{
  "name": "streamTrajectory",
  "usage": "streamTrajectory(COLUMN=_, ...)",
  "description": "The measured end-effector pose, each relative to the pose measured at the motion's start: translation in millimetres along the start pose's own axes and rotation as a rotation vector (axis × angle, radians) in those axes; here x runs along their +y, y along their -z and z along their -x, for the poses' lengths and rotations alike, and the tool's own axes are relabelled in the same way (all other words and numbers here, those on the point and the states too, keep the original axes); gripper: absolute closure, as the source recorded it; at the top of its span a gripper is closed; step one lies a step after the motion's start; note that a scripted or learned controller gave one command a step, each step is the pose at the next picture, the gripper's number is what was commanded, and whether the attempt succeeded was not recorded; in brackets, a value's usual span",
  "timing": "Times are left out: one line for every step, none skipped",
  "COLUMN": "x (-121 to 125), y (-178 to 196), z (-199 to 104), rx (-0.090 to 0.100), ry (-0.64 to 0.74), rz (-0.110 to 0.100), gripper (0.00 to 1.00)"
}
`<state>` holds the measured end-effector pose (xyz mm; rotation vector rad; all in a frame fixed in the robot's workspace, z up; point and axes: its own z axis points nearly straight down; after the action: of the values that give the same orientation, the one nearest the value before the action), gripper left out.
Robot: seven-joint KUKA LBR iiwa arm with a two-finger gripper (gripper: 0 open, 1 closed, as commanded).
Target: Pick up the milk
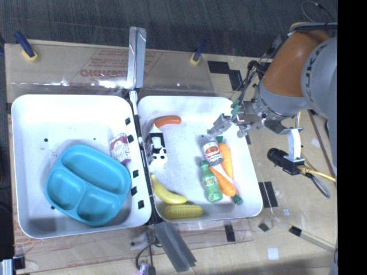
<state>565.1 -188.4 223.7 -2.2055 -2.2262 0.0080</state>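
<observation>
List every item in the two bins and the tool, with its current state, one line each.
milk carton: lying in the right bin, against the divider, ungrasped
sausage: lying flat
banana: lying flat
corn: lying flat at the front wall
green bottle: on its side
white bottle: on its side
carrots: lying beside the bottles
blue plate: upright in the left bin
can: tipped
tool: above the right bin, holding nothing

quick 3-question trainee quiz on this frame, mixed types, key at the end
1. True or false: the milk carton lies in the right bin.
2. What sits in the left bin beside the blue tray? A) banana B) small can C) carrot
3. Which item is closest to the gripper: sausage, small bottle or corn?

Key: 1 true; 2 B, the small can; 3 small bottle.
</observation>
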Motion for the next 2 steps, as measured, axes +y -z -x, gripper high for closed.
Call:
streamTrajectory(x=92, y=4, z=7, rx=-0.001, ry=-0.023, rz=0.003, gripper=0.00)
streamTrajectory(x=3, y=-117, z=-59, rx=0.000, ry=-0.061, rz=-0.002, gripper=0.00)
